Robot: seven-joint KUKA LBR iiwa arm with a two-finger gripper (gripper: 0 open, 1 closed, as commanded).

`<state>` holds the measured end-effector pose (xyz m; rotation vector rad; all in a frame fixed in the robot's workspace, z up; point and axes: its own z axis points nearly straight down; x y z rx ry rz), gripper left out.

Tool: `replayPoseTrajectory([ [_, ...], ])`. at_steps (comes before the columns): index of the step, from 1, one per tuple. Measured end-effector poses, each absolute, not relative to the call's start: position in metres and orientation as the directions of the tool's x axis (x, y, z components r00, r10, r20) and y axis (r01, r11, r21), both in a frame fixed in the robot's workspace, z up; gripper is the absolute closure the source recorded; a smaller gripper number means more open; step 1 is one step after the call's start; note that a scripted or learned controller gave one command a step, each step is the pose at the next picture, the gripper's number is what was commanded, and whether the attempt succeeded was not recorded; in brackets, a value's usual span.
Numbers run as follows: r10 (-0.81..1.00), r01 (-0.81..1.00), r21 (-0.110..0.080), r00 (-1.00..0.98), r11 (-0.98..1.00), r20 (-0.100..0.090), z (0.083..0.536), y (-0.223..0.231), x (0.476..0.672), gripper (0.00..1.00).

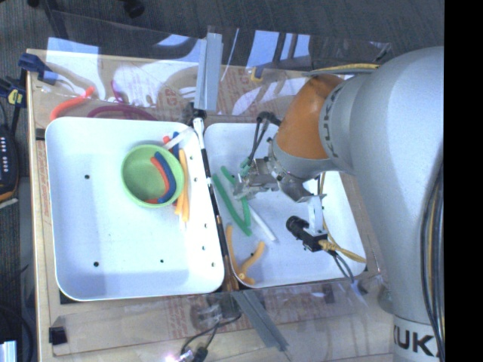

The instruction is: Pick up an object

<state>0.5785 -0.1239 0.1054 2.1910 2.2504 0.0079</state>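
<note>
camera view has the end effector low in the right bin at frame centre, beside green sticks near its left wall, grip state unreadable, open floor lower right.

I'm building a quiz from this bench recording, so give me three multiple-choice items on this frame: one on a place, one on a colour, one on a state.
1. Where is the green bowl?
A. left bin
B. right bin
C. on the bench

2. What colour is the band above the arm's wrist?
A. blue
B. orange
C. black

3. How does the bowl sit?
A. upside down
B. mouth up, pieces inside
C. on its side, spilled

Answers: A, the bowl rests in the left bin; B, the band is orange; B, its mouth faces up with red and blue pieces inside.
</note>
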Motion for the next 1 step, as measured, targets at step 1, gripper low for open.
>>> replayPoseTrajectory([
  [1, 0.953, 0.953, 0.000, -0.303, 0.303, 0.000, 0.1921, -0.0821, 0.6187, 1.00],
])
